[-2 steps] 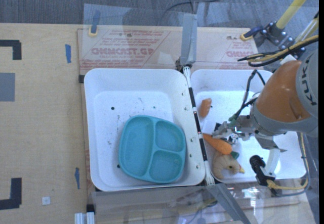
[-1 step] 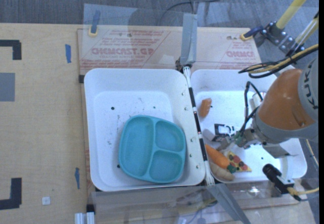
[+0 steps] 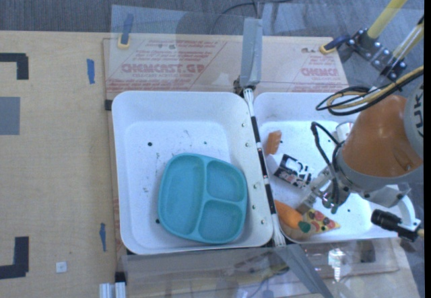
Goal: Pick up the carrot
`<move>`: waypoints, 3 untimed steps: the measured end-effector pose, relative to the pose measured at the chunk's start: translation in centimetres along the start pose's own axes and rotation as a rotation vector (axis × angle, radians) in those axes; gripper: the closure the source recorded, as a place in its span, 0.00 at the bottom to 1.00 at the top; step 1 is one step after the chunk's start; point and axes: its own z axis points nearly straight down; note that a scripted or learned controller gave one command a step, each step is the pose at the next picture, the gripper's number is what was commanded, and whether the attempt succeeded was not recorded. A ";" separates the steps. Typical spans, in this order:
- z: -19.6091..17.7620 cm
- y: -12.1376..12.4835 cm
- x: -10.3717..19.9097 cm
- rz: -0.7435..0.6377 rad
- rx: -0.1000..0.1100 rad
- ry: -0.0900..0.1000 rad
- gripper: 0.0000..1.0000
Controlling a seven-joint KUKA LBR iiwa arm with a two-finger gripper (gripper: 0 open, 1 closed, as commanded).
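Observation:
The carrot is a short orange piece lying at the front left corner of the right bin, close to the divider. Beside it on its right lies a toy pizza slice with coloured toppings. My gripper hangs just above and to the right of the carrot, over the pizza slice, under the orange wrist band. Nothing shows in its grasp.
In the left bin sits a teal divided plate. The right bin also holds a small orange item near the divider and a black-and-white object. Cables loop over the right bin's far side.

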 end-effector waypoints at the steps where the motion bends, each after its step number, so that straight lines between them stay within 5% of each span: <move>1: 0.0 -0.6 -0.6 -0.521 -0.002 -0.001 0.00; 2: -1.2 -0.4 -1.0 -0.516 -0.009 -0.014 1.00; 3: -9.6 4.4 2.2 -0.820 -0.003 0.010 1.00</move>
